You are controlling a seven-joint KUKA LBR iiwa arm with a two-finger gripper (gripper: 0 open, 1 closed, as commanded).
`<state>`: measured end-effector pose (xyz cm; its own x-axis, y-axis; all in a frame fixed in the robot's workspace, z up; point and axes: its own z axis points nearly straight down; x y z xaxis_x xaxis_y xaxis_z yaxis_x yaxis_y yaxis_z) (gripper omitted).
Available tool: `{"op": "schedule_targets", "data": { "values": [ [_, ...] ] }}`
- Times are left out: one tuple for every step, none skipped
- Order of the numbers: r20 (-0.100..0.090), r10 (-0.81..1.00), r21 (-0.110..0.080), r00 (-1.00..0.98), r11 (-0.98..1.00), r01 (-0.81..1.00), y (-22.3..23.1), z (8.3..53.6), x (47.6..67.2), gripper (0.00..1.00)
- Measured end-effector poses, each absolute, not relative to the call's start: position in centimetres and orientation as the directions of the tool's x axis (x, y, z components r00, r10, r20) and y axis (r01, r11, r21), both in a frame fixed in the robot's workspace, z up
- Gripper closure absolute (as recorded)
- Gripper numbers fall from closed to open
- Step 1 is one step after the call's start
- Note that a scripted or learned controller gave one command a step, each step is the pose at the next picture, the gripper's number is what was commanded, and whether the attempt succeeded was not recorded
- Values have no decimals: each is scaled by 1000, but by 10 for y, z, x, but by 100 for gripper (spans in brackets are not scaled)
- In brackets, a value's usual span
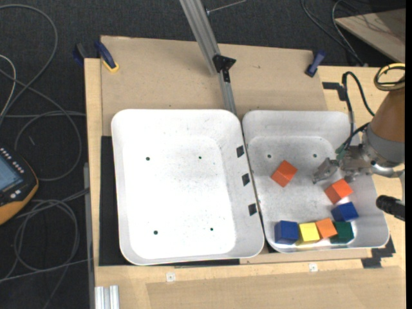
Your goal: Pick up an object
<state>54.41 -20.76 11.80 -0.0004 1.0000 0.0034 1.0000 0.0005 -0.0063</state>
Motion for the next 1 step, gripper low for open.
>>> {"op": "schedule_targets", "data": {
  "values": [
    [1,1000,2,-1,1,1000,-209,132,546,100]
  ]
}}
